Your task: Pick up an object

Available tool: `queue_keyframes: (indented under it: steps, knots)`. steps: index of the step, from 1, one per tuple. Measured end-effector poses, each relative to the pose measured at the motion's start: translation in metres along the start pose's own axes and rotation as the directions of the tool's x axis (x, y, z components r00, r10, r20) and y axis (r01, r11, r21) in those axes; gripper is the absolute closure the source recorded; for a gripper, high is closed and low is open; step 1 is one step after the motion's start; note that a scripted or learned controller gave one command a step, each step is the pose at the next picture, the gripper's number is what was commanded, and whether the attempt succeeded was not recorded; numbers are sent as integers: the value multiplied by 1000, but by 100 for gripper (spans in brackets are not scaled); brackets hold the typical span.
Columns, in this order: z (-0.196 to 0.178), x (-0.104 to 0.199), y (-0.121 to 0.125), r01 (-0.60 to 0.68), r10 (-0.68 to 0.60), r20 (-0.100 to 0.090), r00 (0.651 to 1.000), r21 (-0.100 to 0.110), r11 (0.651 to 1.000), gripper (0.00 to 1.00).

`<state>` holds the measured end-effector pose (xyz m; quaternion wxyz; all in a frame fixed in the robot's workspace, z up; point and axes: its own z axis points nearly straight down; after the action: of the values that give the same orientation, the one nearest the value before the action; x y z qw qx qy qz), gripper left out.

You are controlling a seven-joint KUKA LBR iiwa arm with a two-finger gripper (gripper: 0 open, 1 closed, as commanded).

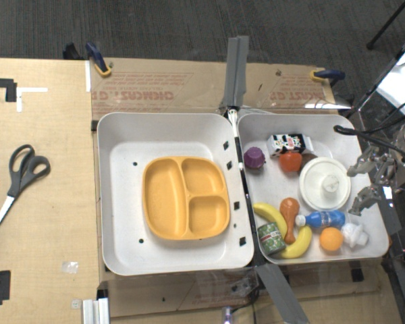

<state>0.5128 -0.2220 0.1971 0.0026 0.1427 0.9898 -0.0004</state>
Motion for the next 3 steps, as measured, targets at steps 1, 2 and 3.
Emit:
queue_keyframes:
  steps: [1,2,3]
  knots:
    - [104,36,16,104,-104,-2,995,-1,995,0]
    - [105,30,100,51,-51,-2,999,-2,999,0]
    - [103,44,110,-146,146,4,989,0,989,0]
